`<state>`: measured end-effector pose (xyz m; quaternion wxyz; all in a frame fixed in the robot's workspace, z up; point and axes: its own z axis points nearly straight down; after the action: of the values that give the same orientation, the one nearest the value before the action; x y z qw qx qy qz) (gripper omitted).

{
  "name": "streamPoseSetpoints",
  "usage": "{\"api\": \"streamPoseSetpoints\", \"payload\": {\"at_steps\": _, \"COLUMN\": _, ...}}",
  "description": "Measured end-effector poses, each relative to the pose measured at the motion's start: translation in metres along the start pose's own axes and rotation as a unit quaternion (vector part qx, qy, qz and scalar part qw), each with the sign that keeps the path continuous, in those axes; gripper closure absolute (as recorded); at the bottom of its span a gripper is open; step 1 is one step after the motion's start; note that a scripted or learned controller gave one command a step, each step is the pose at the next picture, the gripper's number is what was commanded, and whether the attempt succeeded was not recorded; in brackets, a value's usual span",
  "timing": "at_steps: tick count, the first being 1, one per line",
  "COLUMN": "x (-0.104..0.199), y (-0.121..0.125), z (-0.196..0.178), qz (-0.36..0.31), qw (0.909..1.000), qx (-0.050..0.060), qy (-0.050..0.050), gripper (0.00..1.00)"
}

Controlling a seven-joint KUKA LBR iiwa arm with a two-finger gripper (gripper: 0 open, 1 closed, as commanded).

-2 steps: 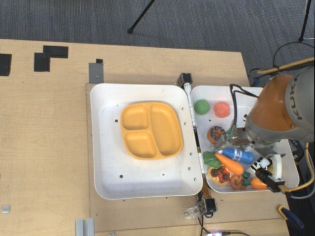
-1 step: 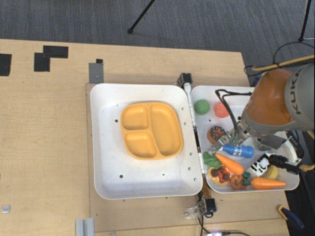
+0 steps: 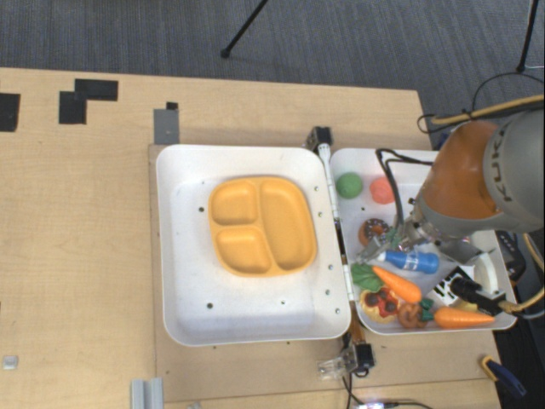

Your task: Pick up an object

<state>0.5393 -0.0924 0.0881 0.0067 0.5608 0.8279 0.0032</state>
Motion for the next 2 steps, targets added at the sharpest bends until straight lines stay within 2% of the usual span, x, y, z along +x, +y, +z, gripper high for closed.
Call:
{"api": "streamPoseSetpoints", "payload": {"at_steps": 1, "x": 0.011, "y": -0.037, "z": -0.001, "qz": 0.019, "qw": 0.9998, "qx": -0.001, "qy": 0.0, "gripper": 0.0}}
{"api": "streamPoseSetpoints", "payload": {"at_steps": 2, "x": 0.011, "y": -0.035, "z": -0.011, "qz": 0.017, "qw": 0.9998, "qx": -0.003, "qy": -0.002, "gripper": 1.0}}
